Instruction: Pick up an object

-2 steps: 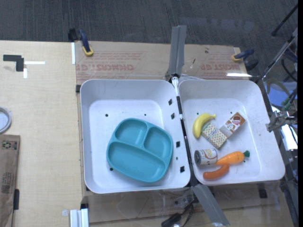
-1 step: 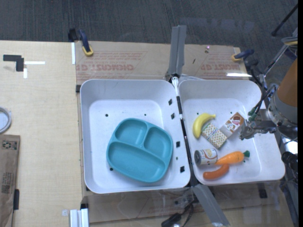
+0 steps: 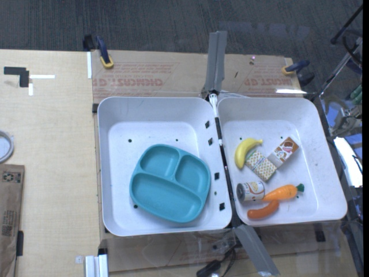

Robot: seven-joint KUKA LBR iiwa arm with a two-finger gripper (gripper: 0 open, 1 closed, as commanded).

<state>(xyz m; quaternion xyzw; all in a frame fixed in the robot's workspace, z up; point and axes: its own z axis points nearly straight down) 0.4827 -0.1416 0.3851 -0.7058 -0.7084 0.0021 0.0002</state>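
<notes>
The right bin [image 3: 314, 120] holds a yellow banana [image 3: 245, 150], a small patterned packet [image 3: 261, 165], a brown and white carton [image 3: 285, 152], a small can [image 3: 250, 191] lying on its side, and an orange carrot [image 3: 274, 200] with a green top. In the left bin [image 3: 115, 120] lies a teal divided plate [image 3: 170, 182].
A grey divider post [image 3: 216, 62] stands at the back between the bins. Clamps [image 3: 104, 52] hold cardboard behind the bins. A tape roll [image 3: 4, 148] and a brown paper bag [image 3: 8, 212] lie on the bench at far left.
</notes>
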